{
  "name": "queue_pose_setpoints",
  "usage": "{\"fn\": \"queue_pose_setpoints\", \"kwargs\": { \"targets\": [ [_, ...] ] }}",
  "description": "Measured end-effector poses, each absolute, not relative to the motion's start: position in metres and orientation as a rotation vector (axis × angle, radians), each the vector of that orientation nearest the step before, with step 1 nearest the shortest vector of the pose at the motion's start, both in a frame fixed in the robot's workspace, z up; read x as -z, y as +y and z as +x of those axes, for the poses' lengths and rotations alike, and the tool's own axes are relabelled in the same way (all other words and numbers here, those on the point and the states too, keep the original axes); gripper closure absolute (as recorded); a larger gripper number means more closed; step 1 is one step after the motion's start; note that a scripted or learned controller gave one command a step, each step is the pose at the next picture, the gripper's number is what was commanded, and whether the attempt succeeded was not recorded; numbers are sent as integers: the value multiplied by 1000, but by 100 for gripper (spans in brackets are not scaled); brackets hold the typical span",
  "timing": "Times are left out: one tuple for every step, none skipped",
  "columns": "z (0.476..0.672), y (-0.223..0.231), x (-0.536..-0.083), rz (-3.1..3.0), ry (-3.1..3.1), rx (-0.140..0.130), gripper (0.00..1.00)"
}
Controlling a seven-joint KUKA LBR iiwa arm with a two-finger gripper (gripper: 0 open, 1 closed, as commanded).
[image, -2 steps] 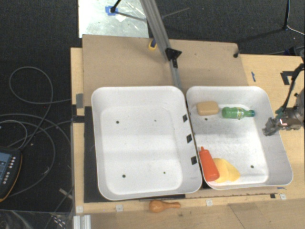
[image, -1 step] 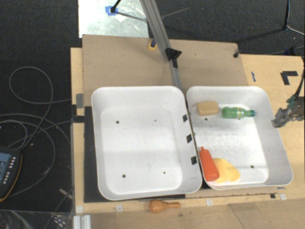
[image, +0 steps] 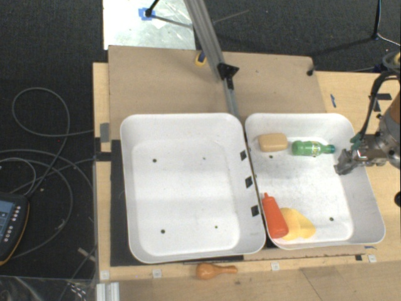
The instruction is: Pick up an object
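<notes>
The right bin (image: 351,193) holds several objects. A tan block (image: 273,142) lies near its far left corner, with a green bottle (image: 311,148) on its side just to the right. An orange-red bottle (image: 274,216) lies along the bin's left wall at the front, touching a yellow object (image: 299,224) beside it. My gripper (image: 346,163) hangs over the bin's right rim, to the right of the green bottle and apart from it. Nothing shows in its grasp.
The left bin (image: 135,168) sits beside the right one, and black clips (image: 249,181) join their shared rim. A tan pear-shaped object (image: 215,269) lies on the bench in front of the bins. A grey slanted pole (image: 210,39) crosses the far side.
</notes>
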State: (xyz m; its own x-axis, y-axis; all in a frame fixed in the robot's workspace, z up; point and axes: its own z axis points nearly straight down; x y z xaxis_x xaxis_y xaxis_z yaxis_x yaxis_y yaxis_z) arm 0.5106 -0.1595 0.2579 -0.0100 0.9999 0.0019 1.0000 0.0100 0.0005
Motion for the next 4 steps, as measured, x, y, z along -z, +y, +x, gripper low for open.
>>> {"fn": "queue_pose_setpoints", "kwargs": {
  "targets": [
    [506,-109,-245,-2209,-2233,3,100],
    [510,-59,-252,-2209,-2235,5,100],
    [510,0,-239,-2207,-2233,4,100],
    [499,61,-235,-2206,-2233,4,100]
  ]
}}
